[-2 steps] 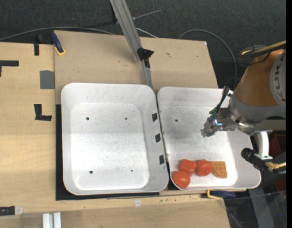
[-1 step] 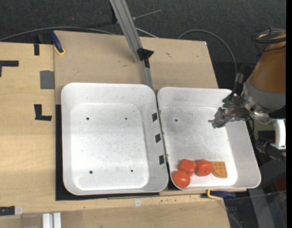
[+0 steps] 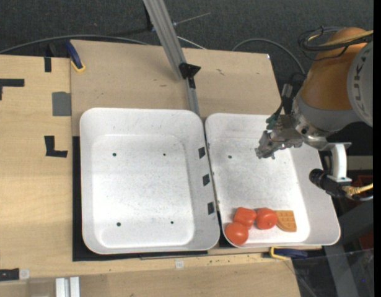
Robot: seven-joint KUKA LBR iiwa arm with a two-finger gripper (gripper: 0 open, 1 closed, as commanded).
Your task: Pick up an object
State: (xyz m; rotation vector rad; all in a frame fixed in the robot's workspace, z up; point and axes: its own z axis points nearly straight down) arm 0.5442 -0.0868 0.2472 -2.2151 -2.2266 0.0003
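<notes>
Three red rounded objects (image 3: 247,222) lie clustered at the near edge of the right bin (image 3: 240,135), with an orange waffle-textured piece (image 3: 286,220) just to their right. My gripper (image 3: 265,152) hangs over the upper middle of the right bin, well above and behind that cluster. Nothing shows between its tips.
The left bin (image 3: 140,178) sits beside the right one, joined by black clips along the shared rim. A slanted grey pole (image 3: 168,33) rises behind the bins. A blue-yellow clamp (image 3: 74,55) sits at the bench's far left corner.
</notes>
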